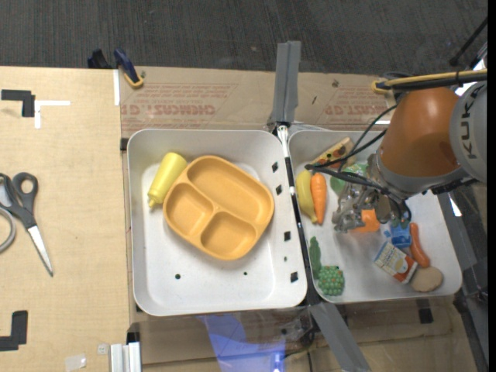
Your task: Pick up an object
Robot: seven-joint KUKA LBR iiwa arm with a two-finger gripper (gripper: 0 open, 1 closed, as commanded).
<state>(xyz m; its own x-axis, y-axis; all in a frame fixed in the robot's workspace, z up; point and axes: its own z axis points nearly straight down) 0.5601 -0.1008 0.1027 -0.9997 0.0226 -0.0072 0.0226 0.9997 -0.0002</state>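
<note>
My gripper hangs low over the middle of the right bin, under the orange wrist band. An orange piece sits right at its fingers; whether it is held I cannot tell. To the left of the gripper lie a carrot and a banana. A pizza slice lies at the bin's far edge. A blue and white carton, a hot dog and a beige round piece lie to the right and front. A green vegetable rests at the front left.
The left bin holds an orange divided plate and a yellow bottle. Scissors lie on the wooden bench at far left. A grey divider bar runs between the bins at the back.
</note>
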